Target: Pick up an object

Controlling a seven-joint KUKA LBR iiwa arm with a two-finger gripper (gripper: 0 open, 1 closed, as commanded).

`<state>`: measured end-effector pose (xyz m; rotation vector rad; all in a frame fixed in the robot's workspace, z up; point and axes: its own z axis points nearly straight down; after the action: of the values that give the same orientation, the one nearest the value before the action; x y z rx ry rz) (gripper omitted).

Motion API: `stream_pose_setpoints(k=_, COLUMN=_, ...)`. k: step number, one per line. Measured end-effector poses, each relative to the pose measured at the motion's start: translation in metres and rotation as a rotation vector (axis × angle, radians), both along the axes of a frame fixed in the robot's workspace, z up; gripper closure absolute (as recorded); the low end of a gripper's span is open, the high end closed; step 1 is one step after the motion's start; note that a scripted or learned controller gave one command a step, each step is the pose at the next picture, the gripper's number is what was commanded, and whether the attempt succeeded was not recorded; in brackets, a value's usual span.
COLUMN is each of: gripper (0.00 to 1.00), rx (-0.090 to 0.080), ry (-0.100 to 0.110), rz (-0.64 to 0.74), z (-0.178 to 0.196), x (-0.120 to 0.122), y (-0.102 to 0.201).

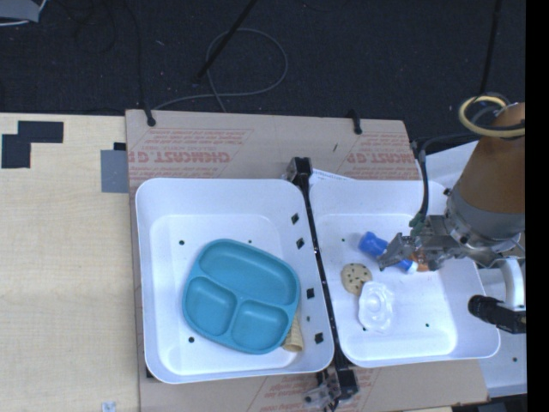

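Observation:
In the right bin point(429, 337), a small blue object point(372, 244) lies near the middle. A round tan cookie point(355, 276) sits just below it, and a clear white crumpled piece point(376, 305) rests in front of the cookie. My gripper point(400, 255) reaches in from the right and hangs low, right beside the blue object's right end. A further bit of blue point(406, 265) shows under the gripper. I cannot make out whether anything is held.
The left bin point(154, 230) holds a light blue divided plate point(242, 295), with a tan cone-shaped piece point(293, 340) at its lower right edge. A black divider point(310, 256) separates the two bins. Cables hang along the arm point(493, 178) at the right.

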<state>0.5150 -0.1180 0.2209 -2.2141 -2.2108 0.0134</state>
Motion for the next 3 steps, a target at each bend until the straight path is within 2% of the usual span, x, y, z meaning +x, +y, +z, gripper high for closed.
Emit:
stream_pose_setpoints(k=1, gripper=0.0, rx=-0.001, ry=-0.011, rz=0.002, z=0.006, x=0.002, y=0.0)
stream_pose_setpoints(k=3, gripper=0.0, rx=0.0, ry=-0.006, rz=0.001, z=-0.087, x=-0.005, y=0.015)
